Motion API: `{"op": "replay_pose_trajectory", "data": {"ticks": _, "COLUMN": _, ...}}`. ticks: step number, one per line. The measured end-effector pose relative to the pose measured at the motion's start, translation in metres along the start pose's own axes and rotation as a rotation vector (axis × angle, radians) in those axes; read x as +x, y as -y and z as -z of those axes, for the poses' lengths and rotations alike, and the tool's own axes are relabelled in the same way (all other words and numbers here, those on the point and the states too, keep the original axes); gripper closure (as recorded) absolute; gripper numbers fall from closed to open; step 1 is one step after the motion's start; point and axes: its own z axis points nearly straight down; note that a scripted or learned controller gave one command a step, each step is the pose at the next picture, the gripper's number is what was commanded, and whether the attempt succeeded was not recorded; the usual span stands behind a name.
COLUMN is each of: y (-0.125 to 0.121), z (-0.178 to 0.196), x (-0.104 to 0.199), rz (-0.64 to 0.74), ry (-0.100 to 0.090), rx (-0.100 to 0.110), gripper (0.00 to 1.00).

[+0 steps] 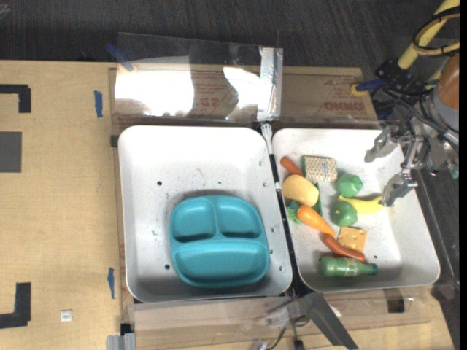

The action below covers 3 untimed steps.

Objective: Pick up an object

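Note:
The right bin (408, 261) holds several toy foods: a yellow potato (300, 190), a speckled cracker box (319, 168), a green pepper (349, 185), a banana (365, 205), a lime (344, 212), a carrot (315, 219), an orange cracker (352, 237) and a green bottle (346, 268). My gripper (387, 169) hangs over the bin's upper right part, just right of the banana's tip. Its two grey fingers (376, 147) stand apart, open, with nothing between them.
The left bin (146, 159) carries a teal sectioned tray (217, 239) in its lower half. A clear plastic sheet with a taped strip (268, 82) stands behind both bins. Cables and the arm's wrist (438, 122) crowd the right edge.

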Motion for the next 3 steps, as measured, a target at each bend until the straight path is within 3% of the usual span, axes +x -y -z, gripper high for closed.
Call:
{"op": "replay_pose_trajectory", "data": {"ticks": 1, "y": 0.025, "z": -0.178, "x": -0.041, "rz": 0.125, "ry": -0.001, "rx": -0.001, "gripper": 0.00}}
{"op": "replay_pose_trajectory", "data": {"ticks": 2, "y": 0.006, "z": -0.186, "x": -0.094, "rz": 0.146, "ry": -0.045, "rx": 0.007, "gripper": 0.00}}
{"op": "replay_pose_trajectory", "data": {"ticks": 3, "y": -0.017, "z": -0.186, "x": -0.041, "rz": 0.221, "ry": 0.002, "rx": 0.000, "gripper": 0.00}}
